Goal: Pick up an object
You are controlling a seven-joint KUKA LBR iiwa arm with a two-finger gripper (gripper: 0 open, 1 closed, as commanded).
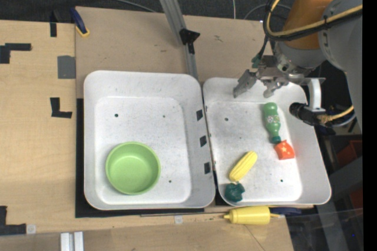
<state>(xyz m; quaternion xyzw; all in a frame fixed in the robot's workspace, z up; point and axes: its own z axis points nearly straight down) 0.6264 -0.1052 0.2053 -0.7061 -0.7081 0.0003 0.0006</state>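
White bins: two shallow plastic trays with rounded corners and speckled floors sit side by side on the wooden bench; left bin (94, 96), right bin (312, 185).
Gripper: the gripper (257, 88) hangs over the far edge of the right bin, its two grey metal fingers spread apart with nothing between them.
Arm: grey casing with a rounded orange band (312, 5), reaching in from the right.
Green bottle: a slim green bottle (271, 120) with a white label lies lengthwise in the right bin, near the right wall.
Orange piece: a small blocky orange piece (285, 150) touches the bottle's near end.
Corn: a yellow corn cob (242, 166) lies tilted at the bin's near side.
Dark green lump: a knobbly dark green lump (234, 191) sits just beside the corn, at the near rim.
Bowl: a round, smooth light-green bowl (133, 168) stands in the left bin's near-left corner.
Yellow bottle: a yellow bottle (250, 215) lies on its side on the bench, just outside the right bin's near rim.
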